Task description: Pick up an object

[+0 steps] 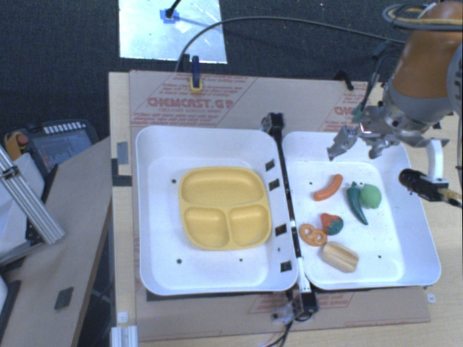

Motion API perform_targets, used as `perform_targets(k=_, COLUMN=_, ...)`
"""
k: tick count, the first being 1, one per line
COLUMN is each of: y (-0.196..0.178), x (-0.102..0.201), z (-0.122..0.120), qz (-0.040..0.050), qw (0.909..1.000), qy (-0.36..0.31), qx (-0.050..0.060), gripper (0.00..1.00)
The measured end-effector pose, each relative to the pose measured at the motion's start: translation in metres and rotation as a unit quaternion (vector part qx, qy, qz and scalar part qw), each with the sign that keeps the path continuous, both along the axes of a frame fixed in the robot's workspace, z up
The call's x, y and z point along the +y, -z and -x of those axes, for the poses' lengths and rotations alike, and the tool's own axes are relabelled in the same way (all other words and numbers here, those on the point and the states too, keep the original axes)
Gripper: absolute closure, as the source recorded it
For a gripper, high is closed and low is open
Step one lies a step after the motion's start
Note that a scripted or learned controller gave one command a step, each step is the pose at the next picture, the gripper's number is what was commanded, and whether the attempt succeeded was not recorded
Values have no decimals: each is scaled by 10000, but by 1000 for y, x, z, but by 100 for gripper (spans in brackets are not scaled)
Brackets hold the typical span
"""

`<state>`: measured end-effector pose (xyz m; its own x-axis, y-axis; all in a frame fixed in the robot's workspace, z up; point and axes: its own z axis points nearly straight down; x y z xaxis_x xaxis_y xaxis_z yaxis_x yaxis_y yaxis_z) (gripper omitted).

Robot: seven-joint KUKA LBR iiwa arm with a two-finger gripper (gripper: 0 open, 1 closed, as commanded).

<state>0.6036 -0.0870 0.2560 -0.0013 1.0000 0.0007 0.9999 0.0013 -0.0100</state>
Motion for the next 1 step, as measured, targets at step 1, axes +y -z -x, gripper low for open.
perform_targets(k=1, y=-6, x=0, z=-2, qz=6, qw=10000, qy=-8, qx=-58, gripper=0)
